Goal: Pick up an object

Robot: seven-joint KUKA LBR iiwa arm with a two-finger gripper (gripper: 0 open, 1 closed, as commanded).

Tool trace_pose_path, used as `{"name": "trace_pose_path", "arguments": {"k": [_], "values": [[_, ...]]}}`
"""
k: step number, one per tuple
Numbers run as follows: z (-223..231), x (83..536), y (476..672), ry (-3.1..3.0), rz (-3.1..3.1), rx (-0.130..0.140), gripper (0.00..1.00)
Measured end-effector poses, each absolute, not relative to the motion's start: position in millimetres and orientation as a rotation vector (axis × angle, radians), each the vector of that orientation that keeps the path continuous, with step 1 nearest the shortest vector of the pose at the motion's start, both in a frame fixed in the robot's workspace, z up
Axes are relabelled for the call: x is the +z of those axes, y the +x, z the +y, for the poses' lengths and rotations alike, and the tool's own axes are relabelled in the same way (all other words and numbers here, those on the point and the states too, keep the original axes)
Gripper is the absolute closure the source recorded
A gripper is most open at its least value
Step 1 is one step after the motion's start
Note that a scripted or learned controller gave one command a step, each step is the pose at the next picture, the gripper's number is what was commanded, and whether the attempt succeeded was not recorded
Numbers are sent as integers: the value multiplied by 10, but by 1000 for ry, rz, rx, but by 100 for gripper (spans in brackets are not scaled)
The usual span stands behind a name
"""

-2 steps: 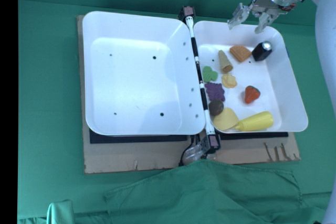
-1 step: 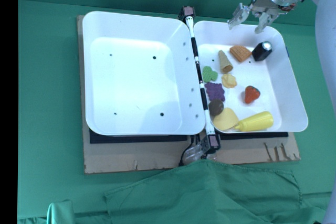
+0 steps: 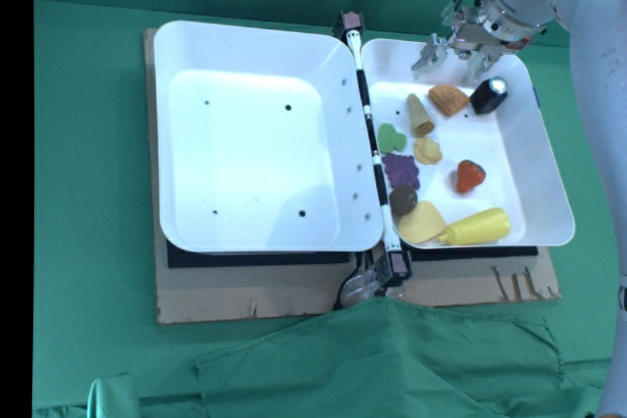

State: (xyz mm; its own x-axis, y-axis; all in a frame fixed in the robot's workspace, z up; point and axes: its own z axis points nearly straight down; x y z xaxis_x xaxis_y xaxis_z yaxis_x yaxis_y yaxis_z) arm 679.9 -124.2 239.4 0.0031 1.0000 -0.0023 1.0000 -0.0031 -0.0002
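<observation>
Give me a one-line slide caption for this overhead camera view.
KUKA arm's open tool hovers over the right bin above a waffle toy and black object.

Two white bins (image 3: 260, 39) side by side; nine small objects (image 3: 470, 176) in right bin.

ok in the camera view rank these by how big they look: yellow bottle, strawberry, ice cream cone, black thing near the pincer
1. yellow bottle, clearly the largest
2. ice cream cone
3. black thing and strawberry, which look about alike, so I won't rank them; the black thing also lies farther from the camera.
</observation>
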Motion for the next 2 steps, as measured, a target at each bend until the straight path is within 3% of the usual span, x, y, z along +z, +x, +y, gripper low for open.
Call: {"name": "trace_pose_path", "arguments": {"k": [1,2], "values": [[-1268,2000,6810,2213,2207,12,0],[-1303,1896,6856,2211,2205,10,0]]}}
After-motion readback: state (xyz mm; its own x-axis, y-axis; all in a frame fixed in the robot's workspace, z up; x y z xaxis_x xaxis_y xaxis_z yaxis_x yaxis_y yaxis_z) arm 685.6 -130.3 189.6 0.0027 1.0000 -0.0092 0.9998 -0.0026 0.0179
